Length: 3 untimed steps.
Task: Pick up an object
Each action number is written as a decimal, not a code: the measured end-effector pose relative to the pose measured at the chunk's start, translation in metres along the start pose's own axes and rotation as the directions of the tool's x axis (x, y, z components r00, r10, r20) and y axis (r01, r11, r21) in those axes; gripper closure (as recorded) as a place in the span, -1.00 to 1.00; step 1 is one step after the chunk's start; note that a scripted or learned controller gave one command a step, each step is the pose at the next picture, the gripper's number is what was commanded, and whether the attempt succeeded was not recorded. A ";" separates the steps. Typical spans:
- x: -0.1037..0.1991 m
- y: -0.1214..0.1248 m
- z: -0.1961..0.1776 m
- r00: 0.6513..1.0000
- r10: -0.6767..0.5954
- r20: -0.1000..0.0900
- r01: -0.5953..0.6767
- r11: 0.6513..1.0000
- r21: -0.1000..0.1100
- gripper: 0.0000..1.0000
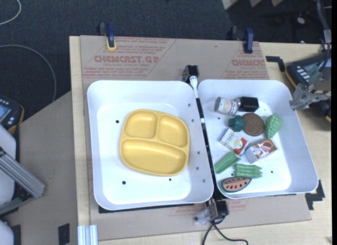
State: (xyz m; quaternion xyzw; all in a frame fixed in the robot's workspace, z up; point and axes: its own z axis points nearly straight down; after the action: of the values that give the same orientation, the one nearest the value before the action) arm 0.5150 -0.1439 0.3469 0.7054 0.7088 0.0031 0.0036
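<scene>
Gripper (303, 97) sits at the right edge of the frame – can't tell if it's apart or together. The toys are jammed together mid-right in the right bin (295, 178) – easy to nudge the brown disc (254, 124) and miss

At the far right edge of the view, the gripper (304, 95) sits low with grey metal parts splayed leftward. Above it, dark cabling and part of the arm (321, 22) rise out of view.
</scene>
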 end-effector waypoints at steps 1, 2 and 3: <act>0.085 -0.010 -0.018 1.000 -0.006 -0.003 0.006 1.000 0.004 1.00; 0.203 -0.006 0.005 1.000 -0.009 -0.005 0.009 1.000 0.014 1.00; 0.180 -0.035 -0.066 1.000 0.004 -0.002 -0.004 1.000 0.000 1.00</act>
State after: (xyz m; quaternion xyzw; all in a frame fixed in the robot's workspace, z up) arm 0.4790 0.0356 0.4120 0.7069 0.7073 0.0036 0.0028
